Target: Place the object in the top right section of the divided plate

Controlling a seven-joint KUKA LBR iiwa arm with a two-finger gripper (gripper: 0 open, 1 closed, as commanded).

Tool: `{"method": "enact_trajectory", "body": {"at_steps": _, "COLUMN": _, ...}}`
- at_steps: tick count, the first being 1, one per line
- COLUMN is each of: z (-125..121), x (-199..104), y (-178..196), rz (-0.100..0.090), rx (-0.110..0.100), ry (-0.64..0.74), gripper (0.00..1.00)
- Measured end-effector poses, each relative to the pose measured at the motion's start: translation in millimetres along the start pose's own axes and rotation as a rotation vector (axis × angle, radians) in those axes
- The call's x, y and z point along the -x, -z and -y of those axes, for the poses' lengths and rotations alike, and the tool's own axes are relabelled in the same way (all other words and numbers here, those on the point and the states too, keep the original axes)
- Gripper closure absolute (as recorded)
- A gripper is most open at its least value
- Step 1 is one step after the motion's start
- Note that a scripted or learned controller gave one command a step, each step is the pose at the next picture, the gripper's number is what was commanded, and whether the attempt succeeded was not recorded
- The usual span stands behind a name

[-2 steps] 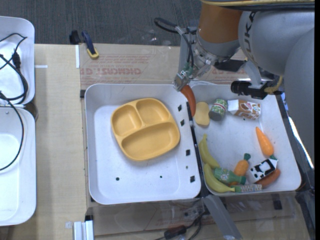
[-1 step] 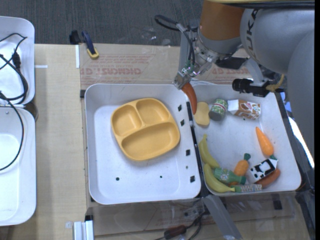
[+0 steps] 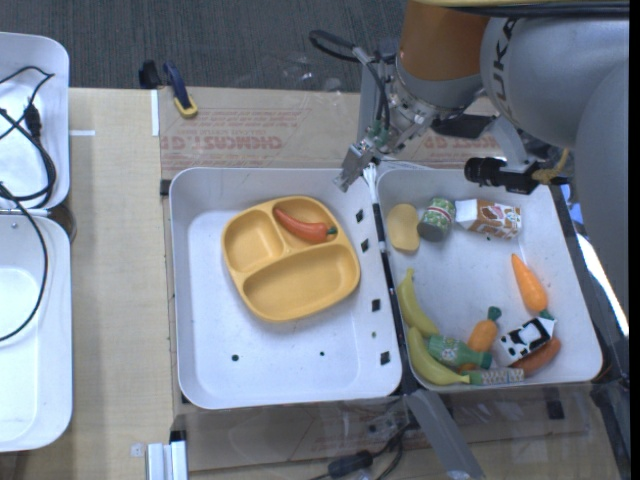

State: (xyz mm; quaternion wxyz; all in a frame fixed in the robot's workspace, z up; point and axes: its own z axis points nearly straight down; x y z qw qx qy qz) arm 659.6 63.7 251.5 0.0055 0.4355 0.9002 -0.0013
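- In the left white bin point(image 3: 200, 298): smooth yellow plastic divided plate point(image 3: 290, 288), rounded, three sections.
- Glossy red-orange toy chili pepper point(image 3: 305, 226), tapered, lies in top right section; long axis slants upper-left to lower-right.
- Gripper point(image 3: 358, 163) hangs above the pepper, apart from it, at bin's rear rim.

1. The divided plate point(image 3: 290, 260) looked like smooth yellow plastic with a soft sheen.
2. The red pepper point(image 3: 305, 226) at its 1 o'clock section appeared glossy, plastic-like.
3. Both bins point(image 3: 200, 298) looked like matt white plastic.
4. The bench point(image 3: 110, 268) showed pale wood grain; brown cardboard point(image 3: 260, 133) lay at 12 o'clock.
5. The arm point(image 3: 540, 58) had a smooth grey shell with a satin orange band.
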Motion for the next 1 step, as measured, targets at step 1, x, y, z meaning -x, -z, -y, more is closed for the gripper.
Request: {"method": "enact_trajectory", "body": {"at_steps": 1, "z": 28.0, "x": -27.7, "y": 103.7, "rz": -0.009, "rx": -0.004, "ry": -0.17, "gripper": 0.0}}
